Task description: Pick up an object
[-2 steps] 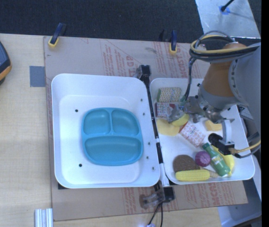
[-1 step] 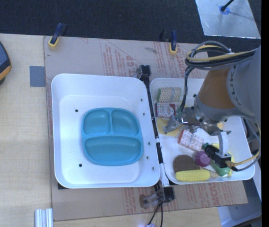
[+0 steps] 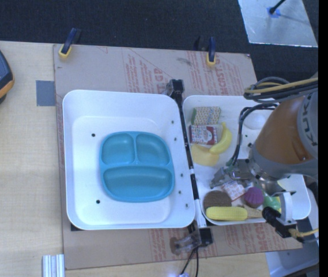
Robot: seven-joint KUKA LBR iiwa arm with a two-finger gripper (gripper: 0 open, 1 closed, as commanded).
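right bin (image 3: 245, 104) | corn cob (image 3: 226, 213) long axis left-right | jaws (image 3: 231, 178) state unclear

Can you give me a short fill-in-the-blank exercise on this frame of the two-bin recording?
1. The blue divided plate lies in the ____ bin.
2. That plate has ____ compartments.
3. The yellow corn cob lies along the ____ edge of the right bin.
4. The gripper is over the ____ bin.

Missing words: left; three; near (bottom); right
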